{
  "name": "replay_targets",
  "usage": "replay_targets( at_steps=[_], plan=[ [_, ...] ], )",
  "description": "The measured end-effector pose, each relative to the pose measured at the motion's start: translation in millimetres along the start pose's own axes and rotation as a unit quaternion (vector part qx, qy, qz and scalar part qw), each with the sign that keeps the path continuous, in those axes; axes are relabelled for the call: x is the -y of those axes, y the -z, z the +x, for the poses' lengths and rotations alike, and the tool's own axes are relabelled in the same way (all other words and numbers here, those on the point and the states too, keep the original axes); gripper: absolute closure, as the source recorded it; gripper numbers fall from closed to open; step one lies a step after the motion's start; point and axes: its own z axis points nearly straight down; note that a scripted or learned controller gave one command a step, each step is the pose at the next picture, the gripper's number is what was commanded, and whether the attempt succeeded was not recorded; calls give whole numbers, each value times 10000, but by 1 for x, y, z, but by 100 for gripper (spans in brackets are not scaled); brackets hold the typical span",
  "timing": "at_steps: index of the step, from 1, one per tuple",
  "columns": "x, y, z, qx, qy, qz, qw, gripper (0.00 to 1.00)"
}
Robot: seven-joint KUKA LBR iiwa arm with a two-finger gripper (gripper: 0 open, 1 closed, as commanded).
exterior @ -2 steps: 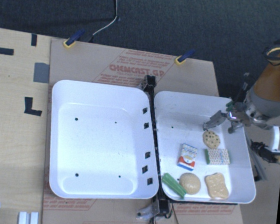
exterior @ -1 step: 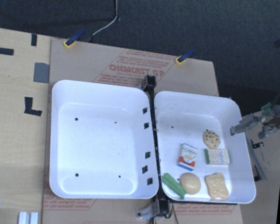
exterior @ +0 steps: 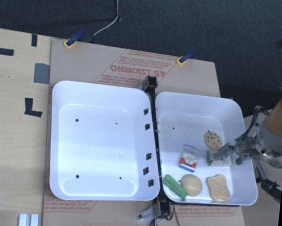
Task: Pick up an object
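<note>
Tan bread slice [exterior: 218, 187], round bun [exterior: 191, 184], green pod [exterior: 174, 186] along front; fingers [exterior: 222, 153] state unclear.

Two white bins sat side by side mid-frame. The right bin [exterior: 182, 104] held a small carton [exterior: 189, 158], a speckled cookie [exterior: 212, 139], a green piece [exterior: 174, 185], a round bun [exterior: 191, 184] and a bread slice [exterior: 218, 187]. The pincer [exterior: 222, 155] hung low at its right side, between the cookie and the slice.

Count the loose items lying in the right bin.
5: cookie near the gripper, small carton mid-bin, green piece, round bun, bread slice along the front. The gripper may hide more.
</note>
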Motion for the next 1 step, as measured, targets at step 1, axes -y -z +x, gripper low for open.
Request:
replay_targets(
  at_steps=[1],
  plan=[
    [-23,-34,-1,17,6,-39,10000,0]
  ],
)
